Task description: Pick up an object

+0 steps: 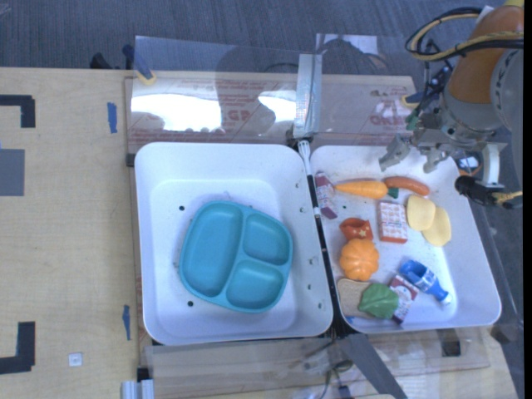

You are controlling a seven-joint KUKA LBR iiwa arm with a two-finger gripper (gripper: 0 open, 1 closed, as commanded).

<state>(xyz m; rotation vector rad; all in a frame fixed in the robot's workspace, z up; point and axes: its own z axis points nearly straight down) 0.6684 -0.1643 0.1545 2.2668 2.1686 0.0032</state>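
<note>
My gripper [413,156] hangs open over the far edge of the right bin [480,293], with nothing between its fingers. Just in front of it lie an orange carrot [363,189] and a red sausage [406,185]. Nearer the camera are a red-and-white packet [392,222], pale yellow chips [429,219], a red pepper [356,228], an orange pumpkin [359,258], a blue bottle [424,279], a green leafy piece [378,300] and a bread slice [348,290].
The left bin [158,181] holds a teal divided plate [237,256]. A small dark bottle [325,194] lies against the divider between the bins. Clear plastic panels [249,98] stand behind both bins. Yellow and black cables [436,36] loop above the wrist.
</note>
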